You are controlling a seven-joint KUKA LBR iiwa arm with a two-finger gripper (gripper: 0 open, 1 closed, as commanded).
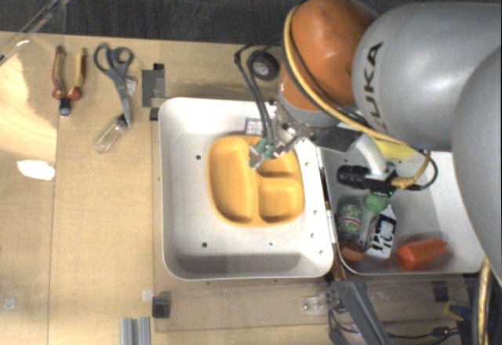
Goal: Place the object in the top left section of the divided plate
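Over the left white bin (180, 257), the gripper (261, 151) hung above the upper edge of the yellow divided plate (235, 187), pinching a small teal object (264, 152) between its fingers. Scissors (118, 85) and pliers (67, 78) lay on the bench to the left.

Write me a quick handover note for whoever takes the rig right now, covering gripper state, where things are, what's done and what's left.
Gripper: hovering low over the yellow divided plate, near its upper edge where the sections meet; whether it grips anything is not clear, though something small and greenish shows at its tip.
Plate: lies in the left bin.
Right bin: holds an orange object, a black-and-white box and a dark can.
Done: arm is positioned over the plate.
Left: confirm the object lands in the plate's top left section, then withdraw.
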